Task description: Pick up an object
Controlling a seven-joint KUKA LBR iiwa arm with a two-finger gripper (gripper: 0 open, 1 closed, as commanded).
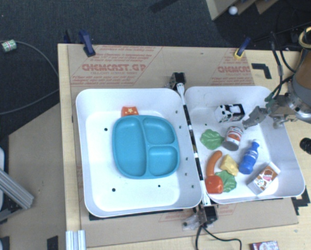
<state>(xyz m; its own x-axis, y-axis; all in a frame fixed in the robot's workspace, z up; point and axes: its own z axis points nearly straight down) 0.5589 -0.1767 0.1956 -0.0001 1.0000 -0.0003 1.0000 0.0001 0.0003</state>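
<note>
Right bin (293,165), toy groceries. The small can (233,137) is lying tilted near the bin's middle, between a black-and-white cow toy (229,112) and a blue bottle (248,158). It is probably light, rigid and smooth-sided, so a pinch across its round body looks safest. The gripper (255,116) is reaching in from the right, hanging just above the can; its finger spread cannot be told.
</note>
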